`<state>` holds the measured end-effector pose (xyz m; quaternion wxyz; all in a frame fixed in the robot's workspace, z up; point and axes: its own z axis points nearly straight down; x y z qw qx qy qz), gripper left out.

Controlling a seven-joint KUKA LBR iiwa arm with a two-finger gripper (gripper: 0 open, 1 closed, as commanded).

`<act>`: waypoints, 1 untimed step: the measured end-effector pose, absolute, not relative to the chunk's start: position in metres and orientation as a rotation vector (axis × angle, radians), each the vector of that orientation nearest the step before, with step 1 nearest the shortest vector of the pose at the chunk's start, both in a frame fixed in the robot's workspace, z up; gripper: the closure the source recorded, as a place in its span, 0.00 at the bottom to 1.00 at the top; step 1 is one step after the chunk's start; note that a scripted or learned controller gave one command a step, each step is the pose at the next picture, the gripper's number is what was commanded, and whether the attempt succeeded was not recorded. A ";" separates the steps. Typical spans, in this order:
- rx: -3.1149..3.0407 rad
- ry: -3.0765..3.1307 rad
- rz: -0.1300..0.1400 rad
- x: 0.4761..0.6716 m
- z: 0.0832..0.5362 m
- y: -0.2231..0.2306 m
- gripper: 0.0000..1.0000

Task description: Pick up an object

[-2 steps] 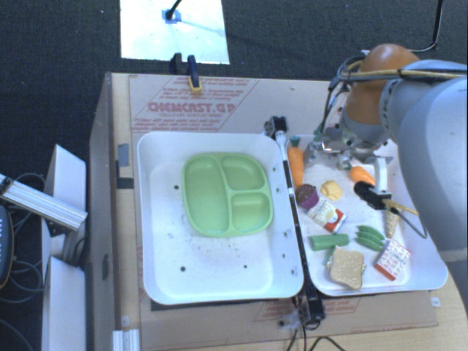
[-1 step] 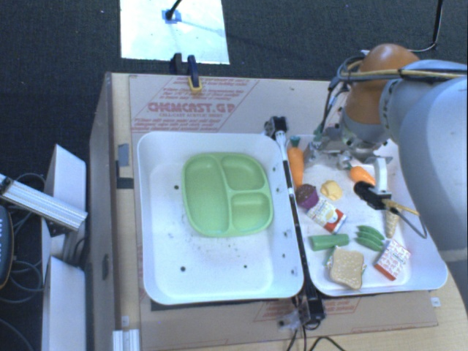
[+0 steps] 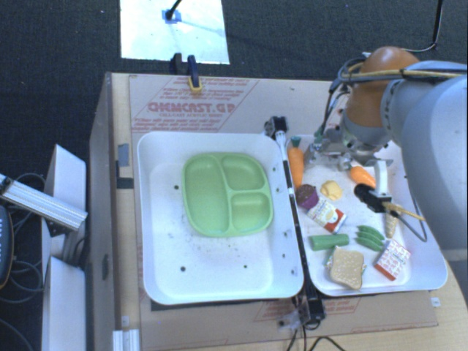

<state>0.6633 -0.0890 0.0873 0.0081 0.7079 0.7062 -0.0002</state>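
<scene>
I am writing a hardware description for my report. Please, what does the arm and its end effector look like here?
The arm is bulky, rounded and grey, with an orange band above the wrist. Thin cables loop beside the wrist. The end effector is a compact grey metal unit; finer detail is too small to tell.

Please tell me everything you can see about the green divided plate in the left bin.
The light green plastic divided plate is a rounded rectangle with three compartments: one large on the view's left, two smaller on the right. It looks smooth and somewhat glossy, with nothing inside. It lies flat and upright, slightly rotated, on the floor of the left shallow white bin, toward its upper right part. Its right edge lies close to the bin's right wall; whether they touch is unclear.
</scene>
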 end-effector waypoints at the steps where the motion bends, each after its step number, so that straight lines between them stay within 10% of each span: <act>1: 2.212 2.216 -0.006 0.669 0.087 -0.089 0.00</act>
